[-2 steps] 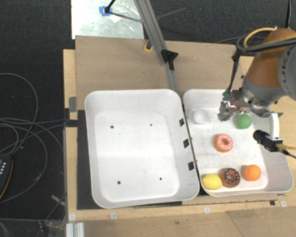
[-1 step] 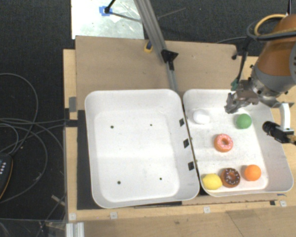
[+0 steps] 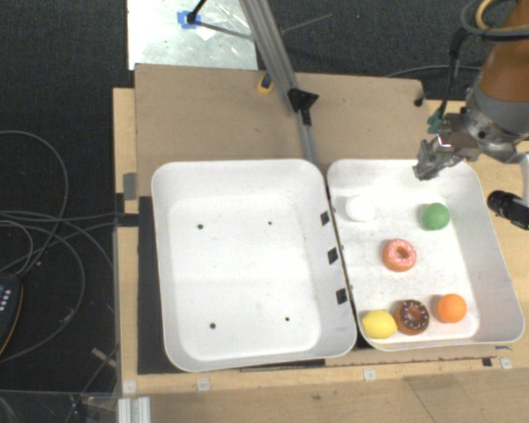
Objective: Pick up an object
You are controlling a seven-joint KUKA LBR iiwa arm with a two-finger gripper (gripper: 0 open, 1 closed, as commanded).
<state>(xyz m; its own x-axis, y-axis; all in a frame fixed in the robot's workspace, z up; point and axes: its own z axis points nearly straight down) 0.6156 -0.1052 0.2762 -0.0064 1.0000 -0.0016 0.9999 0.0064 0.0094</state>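
End effector point(image 3: 426, 167), finger state unclear, hovers over the right bin's point(image 3: 498, 271) far edge; green ball point(image 3: 435, 217) nearest, 5 other items apart.

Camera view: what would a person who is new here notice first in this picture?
Probably the bright items in the right bin: a green ball, a pink donut, an orange, a chocolate donut and a lemon. Next, the gripper over that bin's far edge.
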